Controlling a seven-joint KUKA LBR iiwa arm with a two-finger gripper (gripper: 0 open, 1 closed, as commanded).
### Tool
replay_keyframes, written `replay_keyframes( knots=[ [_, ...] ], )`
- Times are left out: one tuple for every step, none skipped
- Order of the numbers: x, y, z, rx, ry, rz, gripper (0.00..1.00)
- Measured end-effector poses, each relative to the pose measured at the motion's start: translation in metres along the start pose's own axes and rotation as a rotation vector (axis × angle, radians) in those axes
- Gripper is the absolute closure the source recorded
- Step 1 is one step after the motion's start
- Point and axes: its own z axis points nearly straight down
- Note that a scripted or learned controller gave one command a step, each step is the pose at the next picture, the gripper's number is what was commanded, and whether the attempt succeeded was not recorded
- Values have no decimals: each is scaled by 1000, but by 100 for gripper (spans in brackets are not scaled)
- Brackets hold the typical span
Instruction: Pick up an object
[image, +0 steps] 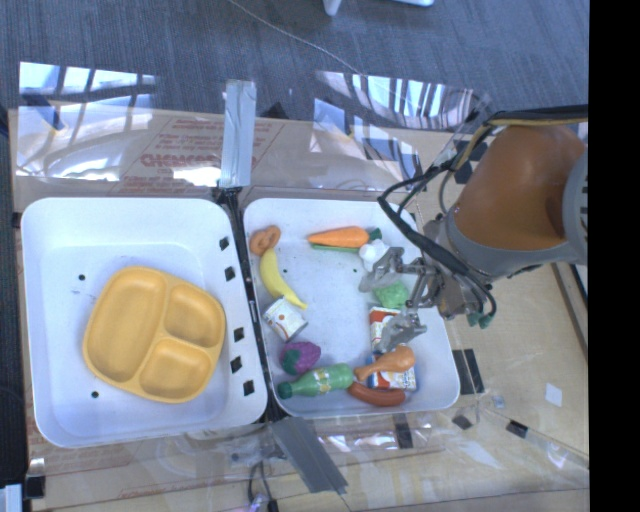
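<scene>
Our gripper (400, 296) hangs low over the right side of the right bin (330, 208), its fingers spread apart with a small green item (394, 295) lying between them — we see no pinch on it yet, so we count the gripper as open and holding nothing. Directly below it sits a small red-and-white carton (381, 326), and just past that a toy drumstick (388, 363) rests on another little box, with a toy sausage (377, 395) along the bin's lower wall.

We judge the green item to be the likeliest pick: it looks like light, hollow plastic play food, stiff enough to take a firm squeeze but smooth and rounded, so it could squirt out sideways. We would close across its middle, where it is widest, and not near an end.

Further out, a green bottle (317, 380) lies on its side by a purple toy (300, 355); a small can (285, 318), a banana (277, 279) and a carrot (339, 237) lie toward the bin's upper half. The left bin (50, 240) on the bench holds a yellow divided tray (153, 332) — well apart from the gripper.
</scene>
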Motion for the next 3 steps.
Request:
replay_keyframes(
  knots=[
    [7, -41, 103, -4, 8, 35, 0],
    [-11, -56, 150, -1, -1, 149, 0],
    [-13, -54, 139, 0, -5, 140, 100]
  ],
)
